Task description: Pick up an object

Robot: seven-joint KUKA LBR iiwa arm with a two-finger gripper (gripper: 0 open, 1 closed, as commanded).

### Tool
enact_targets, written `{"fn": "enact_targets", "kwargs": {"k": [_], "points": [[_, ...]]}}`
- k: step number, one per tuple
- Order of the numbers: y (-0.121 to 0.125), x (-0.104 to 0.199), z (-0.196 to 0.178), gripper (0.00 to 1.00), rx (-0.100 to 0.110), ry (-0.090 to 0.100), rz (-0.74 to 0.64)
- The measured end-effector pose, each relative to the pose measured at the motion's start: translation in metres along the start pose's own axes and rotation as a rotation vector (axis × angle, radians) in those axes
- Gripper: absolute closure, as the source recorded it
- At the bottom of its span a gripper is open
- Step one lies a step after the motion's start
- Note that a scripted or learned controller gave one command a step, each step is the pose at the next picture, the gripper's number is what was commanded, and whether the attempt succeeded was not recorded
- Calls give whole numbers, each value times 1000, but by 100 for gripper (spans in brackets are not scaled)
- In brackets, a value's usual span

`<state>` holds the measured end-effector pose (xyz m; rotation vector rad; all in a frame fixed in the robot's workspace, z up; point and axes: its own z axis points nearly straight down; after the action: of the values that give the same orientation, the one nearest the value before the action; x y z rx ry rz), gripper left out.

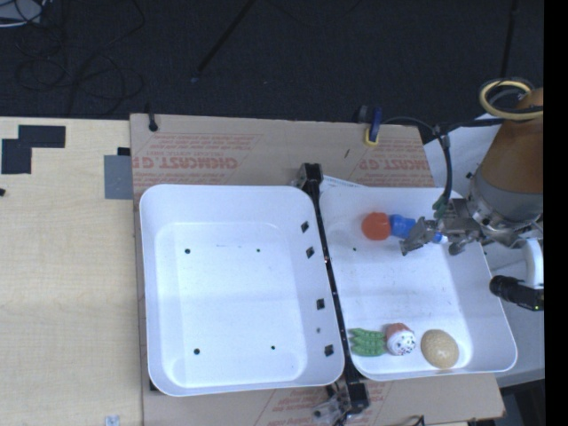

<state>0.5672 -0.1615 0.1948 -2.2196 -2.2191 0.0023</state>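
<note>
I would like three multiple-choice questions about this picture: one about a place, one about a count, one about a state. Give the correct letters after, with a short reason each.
1. Where does the round tan egg-shaped object lie?
A. left bin
B. near corner of the right bin
C. on the cardboard

2. How many objects lie along the right bin's near edge?
A. one
B. three
C. five

3. What is the state of the left white bin?
A. nothing in it
B. holds the orange object
C. tipped over

Answers:
1 B, it rests at that bin's near right corner.
2 B, a green leafy piece, a white speckled ball and the egg shape.
3 A, its floor shows bare white.
</note>
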Motion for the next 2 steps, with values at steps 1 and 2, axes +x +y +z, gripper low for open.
{"fn": "enact_targets", "kwargs": {"k": [1,2], "points": [[0,0,0,0,0,0,0],[0,0,0,0,0,0,0]]}}
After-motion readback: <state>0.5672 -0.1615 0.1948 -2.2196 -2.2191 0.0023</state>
